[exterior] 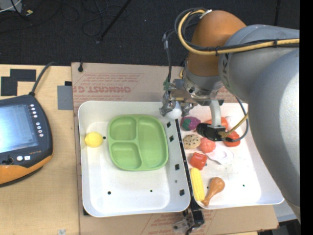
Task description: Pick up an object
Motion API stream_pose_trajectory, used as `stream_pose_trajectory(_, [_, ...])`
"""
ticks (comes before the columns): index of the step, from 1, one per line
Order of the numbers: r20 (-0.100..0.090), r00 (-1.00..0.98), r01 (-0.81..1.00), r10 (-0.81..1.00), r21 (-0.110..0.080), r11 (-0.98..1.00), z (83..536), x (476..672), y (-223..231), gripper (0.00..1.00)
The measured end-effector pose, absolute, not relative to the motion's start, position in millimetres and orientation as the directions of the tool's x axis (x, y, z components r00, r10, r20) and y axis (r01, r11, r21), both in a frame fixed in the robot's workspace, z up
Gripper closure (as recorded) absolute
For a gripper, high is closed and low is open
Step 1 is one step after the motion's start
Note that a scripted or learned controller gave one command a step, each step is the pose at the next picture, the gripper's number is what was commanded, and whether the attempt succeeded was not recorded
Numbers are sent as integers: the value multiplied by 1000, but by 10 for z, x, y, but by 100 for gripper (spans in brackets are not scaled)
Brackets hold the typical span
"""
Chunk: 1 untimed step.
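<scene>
1. Camera view: the gripper (172, 109) hangs over the far end of the divider between the two bins; whether anything sits in it cannot be told.
2. Toy foods lie in the right bin (254, 180), just right of and nearer than the gripper: a purple piece (191, 123), a cookie (191, 141), a red pepper (198, 160), a corn cob (196, 182), a drumstick (213, 188).
3. Judged light, rigid, smooth plastic; the corn cob likely suits a grasp across its narrow width.
4. Left of the gripper: a green tray (137, 143) and a lemon (94, 140).
</scene>
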<state>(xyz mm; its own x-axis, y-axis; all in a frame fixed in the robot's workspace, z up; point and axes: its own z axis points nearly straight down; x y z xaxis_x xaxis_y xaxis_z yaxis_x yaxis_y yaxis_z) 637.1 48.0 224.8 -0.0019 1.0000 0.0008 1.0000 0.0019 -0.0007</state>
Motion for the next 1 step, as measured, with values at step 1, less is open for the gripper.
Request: stream_pose_trajectory(1, [0,0,1000,1000,-2,0,2375,6374,535,100])
